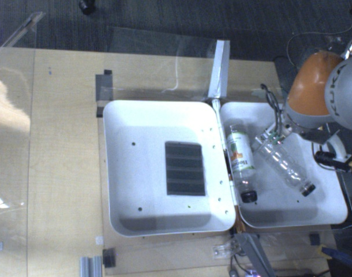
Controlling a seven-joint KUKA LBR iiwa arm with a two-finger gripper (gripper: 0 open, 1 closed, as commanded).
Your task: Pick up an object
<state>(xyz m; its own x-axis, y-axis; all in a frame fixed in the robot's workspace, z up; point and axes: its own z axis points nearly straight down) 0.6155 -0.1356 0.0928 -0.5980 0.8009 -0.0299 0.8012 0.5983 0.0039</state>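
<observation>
Two bins sit side by side on the tabletop, touching along their inner walls. A ridged mat lies flat in the middle of the left bin. In the right bin, one bottle lies along the left wall, and another bottle lies slantwise just right of it, under the arm reaching in from the right.

Dark ribbed pad in left bin

The left bin is open apart from a flat dark tray at its centre. In the right bin, a labelled bottle lines the left wall and a clear bottle crosses the middle; its front floor is free.
</observation>
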